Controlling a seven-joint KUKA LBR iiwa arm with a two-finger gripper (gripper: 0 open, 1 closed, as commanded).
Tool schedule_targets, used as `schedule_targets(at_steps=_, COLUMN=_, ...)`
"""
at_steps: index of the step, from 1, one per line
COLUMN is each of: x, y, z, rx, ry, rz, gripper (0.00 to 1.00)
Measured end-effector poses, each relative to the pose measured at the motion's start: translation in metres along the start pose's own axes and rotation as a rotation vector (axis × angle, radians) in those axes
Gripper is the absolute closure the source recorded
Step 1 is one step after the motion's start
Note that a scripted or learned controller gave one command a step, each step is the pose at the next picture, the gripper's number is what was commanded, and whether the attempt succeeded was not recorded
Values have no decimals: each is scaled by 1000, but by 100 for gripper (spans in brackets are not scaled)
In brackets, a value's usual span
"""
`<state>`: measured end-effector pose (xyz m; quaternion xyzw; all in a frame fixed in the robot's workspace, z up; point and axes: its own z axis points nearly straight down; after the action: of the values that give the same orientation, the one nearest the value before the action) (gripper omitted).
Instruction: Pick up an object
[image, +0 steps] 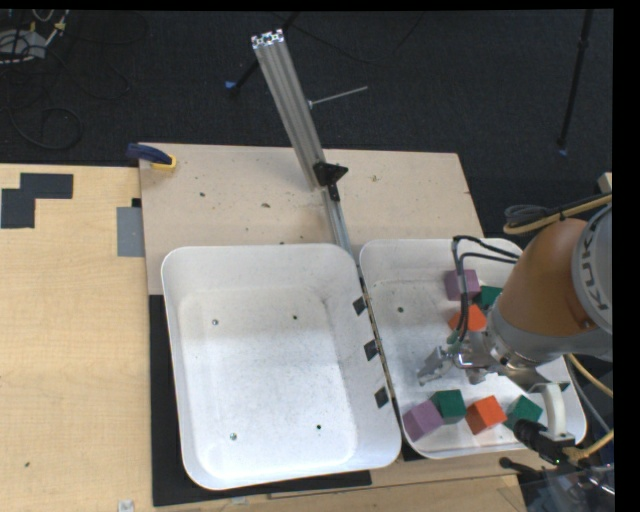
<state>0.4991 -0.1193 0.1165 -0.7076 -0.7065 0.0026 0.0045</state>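
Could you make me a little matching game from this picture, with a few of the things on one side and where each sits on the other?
Things:
1. purple block
2. blue clamp
3. gripper
4. metal rail

Places:
A. on the bench's far left corner
B. slanting up from between the bins
C. near front edge of the right bin
D. low over the right bin's middle

Pairs: 1-C, 2-A, 3-D, 4-B

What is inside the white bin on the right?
The right bin holds small blocks: purple, green, orange and others. The arm covers part of its floor, hiding whatever lies there.
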Motion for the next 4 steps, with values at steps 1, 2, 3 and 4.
schedule_targets(at_steps=1, x=0, y=1, z=25, rx=-7, ry=-1, rz=1, gripper=0)
schedule_targets(at_steps=2, x=-1, y=0, z=14, rx=-6, ry=1, rz=9, gripper=100)
schedule_targets(at_steps=3, x=2, y=1, z=-28, rx=-11, ry=-3, rz=-6, gripper=100)
schedule_targets(at_steps=4, x=-3, y=1, z=-71, rx=-12, ry=-3, rz=-2, gripper=100)
